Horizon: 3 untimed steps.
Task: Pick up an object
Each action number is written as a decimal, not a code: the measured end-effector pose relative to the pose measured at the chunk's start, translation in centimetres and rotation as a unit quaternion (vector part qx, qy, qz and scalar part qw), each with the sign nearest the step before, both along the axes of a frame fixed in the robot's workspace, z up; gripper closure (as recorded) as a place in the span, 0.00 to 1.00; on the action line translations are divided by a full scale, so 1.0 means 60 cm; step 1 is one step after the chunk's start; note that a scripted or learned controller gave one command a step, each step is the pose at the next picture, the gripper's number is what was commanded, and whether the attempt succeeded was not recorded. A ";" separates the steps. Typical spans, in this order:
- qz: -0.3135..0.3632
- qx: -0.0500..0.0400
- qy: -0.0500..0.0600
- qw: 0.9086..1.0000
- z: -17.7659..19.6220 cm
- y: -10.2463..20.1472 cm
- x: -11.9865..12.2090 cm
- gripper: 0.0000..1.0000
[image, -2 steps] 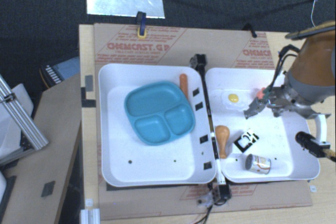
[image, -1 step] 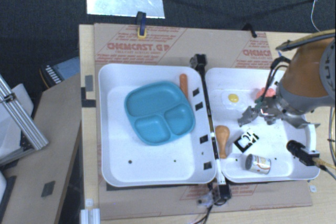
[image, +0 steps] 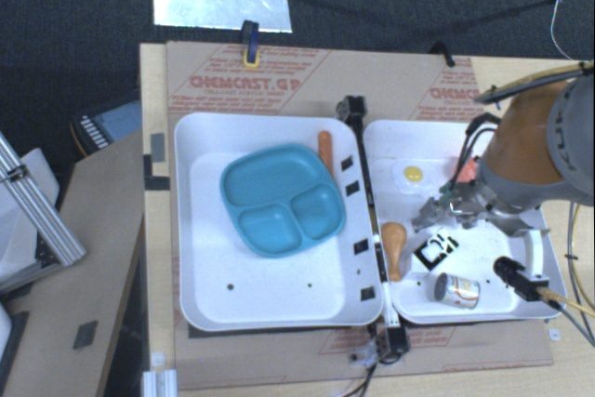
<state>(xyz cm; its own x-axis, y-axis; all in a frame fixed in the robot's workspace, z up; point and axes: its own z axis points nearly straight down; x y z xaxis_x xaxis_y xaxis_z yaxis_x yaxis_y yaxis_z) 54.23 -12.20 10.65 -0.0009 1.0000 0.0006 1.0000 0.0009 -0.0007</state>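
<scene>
My gripper [image: 430, 216] hangs low over the middle of the right bin [image: 409, 137], with the arm coming in from the right. Just below it lies a small black-and-white piece [image: 435, 251]. A silver can [image: 456, 290] lies on its side near the bin's front wall. A tan wooden piece [image: 394, 245] rests along the bin's left wall. A small yellow object [image: 413, 172] sits toward the back, and a red object [image: 464, 170] shows partly beside the wrist. Nothing is visibly held.
The left bin [image: 209, 293] holds a blue divided plate [image: 282, 198] and an orange stick [image: 325, 150] by its back right corner. A black divider rail [image: 364, 200] runs between the bins.
</scene>
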 end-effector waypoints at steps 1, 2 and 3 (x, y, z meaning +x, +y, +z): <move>0.000 0.000 0.000 1.000 -0.038 0.001 0.001 0.00; -0.001 -0.001 -0.001 1.000 -0.019 0.000 0.002 1.00; 0.002 -0.001 -0.003 1.000 0.069 0.016 0.011 1.00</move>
